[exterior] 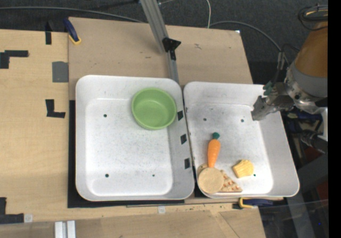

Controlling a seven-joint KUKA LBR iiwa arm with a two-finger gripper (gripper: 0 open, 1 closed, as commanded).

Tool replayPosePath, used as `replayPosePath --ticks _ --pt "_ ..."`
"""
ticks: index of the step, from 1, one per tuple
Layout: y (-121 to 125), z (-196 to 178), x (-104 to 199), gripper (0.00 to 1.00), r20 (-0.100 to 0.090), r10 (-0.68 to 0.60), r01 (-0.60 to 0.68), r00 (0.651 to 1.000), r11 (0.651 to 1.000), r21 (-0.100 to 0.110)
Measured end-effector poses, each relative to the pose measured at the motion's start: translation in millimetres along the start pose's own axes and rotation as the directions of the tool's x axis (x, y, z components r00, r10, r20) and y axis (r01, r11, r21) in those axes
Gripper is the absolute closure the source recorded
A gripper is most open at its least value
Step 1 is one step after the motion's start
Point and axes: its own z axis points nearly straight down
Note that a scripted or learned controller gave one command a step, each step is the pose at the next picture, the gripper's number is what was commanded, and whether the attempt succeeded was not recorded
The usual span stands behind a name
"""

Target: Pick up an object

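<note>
You're looking at a green bowl (154, 108) sitting in the left bin (90, 141), near its top right corner. In the right bin (229, 98), a toy carrot (213, 150), a round cookie (211, 180) and a yellow block (243, 168) are lying near the front. The gripper (262, 107) is hanging over the right rim, holding nothing; can't tell its state.

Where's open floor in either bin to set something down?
Left bin: everything below and left of the green bowl is bare. Right bin: the upper half, above the carrot, is bare. Crowded: its lower edge, with carrot, round cookie and yellow piece.
</note>
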Motion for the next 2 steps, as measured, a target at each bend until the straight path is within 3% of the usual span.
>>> replayPosePath --ticks 2 --pt "37.0 13.5 97.0 1.00 -0.002 -0.004 0.004 1.000 1.000 0.008"
